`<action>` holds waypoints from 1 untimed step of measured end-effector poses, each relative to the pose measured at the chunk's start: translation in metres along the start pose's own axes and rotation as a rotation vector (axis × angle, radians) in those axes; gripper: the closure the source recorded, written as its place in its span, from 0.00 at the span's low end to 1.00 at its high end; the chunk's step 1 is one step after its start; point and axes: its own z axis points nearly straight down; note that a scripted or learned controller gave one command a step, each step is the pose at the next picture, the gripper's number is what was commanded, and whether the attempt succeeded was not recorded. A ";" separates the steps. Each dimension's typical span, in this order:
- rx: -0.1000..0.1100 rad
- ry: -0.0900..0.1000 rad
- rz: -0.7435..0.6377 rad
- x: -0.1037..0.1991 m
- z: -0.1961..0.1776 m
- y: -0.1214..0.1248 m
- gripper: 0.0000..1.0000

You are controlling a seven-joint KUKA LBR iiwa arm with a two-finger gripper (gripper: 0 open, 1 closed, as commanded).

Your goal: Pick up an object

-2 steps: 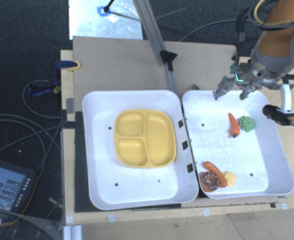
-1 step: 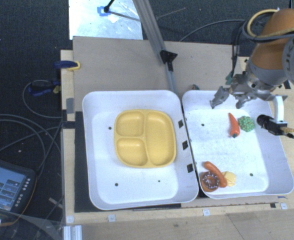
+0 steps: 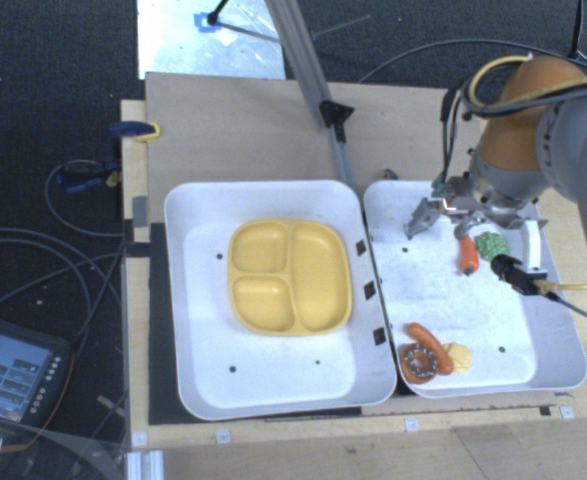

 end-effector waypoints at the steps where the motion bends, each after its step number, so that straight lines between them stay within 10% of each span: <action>1: -0.001 0.000 0.000 0.000 0.046 0.000 0.00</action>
